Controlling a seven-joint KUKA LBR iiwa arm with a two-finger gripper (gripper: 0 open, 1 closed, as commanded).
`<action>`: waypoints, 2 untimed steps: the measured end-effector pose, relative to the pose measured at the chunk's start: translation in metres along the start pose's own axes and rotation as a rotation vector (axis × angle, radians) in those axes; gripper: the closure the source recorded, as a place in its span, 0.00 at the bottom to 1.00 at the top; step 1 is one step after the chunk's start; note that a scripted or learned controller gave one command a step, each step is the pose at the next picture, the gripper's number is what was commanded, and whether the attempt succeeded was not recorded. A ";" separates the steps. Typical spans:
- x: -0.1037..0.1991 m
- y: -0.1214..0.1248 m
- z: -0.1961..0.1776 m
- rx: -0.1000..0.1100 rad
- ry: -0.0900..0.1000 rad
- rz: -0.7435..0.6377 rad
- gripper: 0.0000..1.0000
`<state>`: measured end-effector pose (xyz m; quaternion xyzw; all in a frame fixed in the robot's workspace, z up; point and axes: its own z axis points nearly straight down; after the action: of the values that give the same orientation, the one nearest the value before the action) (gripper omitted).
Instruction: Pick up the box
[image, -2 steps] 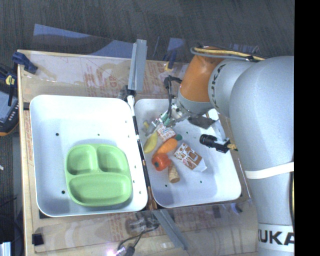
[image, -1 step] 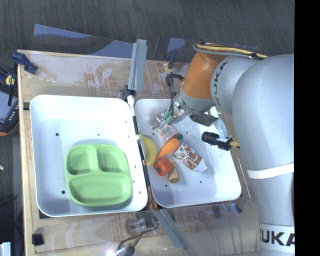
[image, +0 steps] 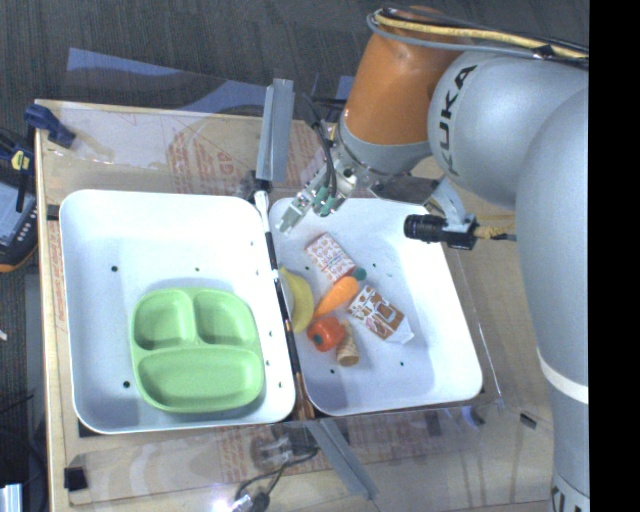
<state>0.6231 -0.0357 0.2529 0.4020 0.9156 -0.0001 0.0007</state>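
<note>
End effector (image: 310, 205) hovers open and empty; I judge the small printed box (image: 329, 256) light, stiff cardboard, best pinched across its narrow sides.

Def a robotics lab imo: big KUKA arm (image: 500, 110) over a wood bench (image: 150, 150) w/ two white bins (image: 90, 220), toy food (image: 335, 295), loose cables (image: 255, 490).
</note>
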 end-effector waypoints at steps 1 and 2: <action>-0.003 -0.028 0.003 0.004 0.003 0.232 1.00; 0.015 -0.071 -0.070 -0.001 -0.002 -0.160 1.00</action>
<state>0.5606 -0.0731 0.3228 0.3276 0.9448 -0.0001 0.0019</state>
